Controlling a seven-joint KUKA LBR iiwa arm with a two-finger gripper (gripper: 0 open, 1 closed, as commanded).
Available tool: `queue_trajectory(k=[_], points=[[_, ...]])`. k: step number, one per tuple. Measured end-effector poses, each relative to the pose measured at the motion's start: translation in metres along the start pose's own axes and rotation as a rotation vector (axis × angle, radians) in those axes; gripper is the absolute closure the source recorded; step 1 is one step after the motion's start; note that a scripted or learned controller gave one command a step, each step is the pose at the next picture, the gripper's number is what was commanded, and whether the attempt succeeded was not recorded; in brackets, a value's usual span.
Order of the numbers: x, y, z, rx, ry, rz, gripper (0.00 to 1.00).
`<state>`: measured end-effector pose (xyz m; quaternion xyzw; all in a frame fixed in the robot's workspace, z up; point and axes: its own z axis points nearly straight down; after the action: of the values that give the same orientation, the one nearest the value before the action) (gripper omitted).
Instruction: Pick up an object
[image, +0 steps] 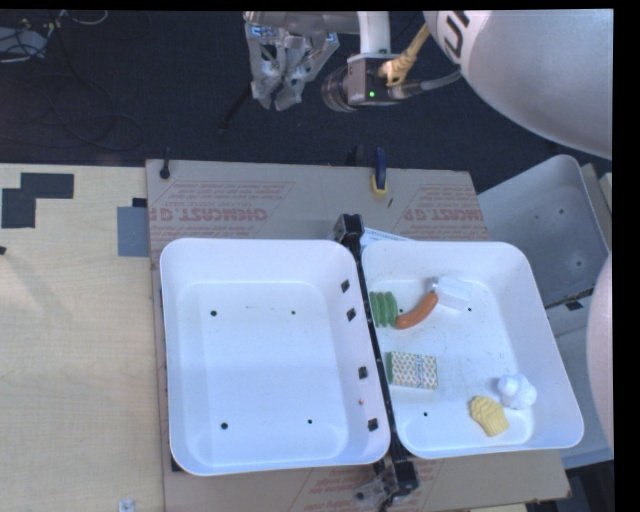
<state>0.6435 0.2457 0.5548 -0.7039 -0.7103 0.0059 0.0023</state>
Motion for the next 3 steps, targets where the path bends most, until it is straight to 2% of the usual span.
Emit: queue_trajectory(k=[1, 2, 3], points=[[0.0002, -0.0001, 0.0002, 0.001, 0.000, 0.000, 0.00], [0.0019, -0.0004, -0.0091, 0.001, -0.001, -0.005, 1.00], [0.0019, -0.0005, -0.0088, 0.002, -0.001, -0.005, 0.00]])
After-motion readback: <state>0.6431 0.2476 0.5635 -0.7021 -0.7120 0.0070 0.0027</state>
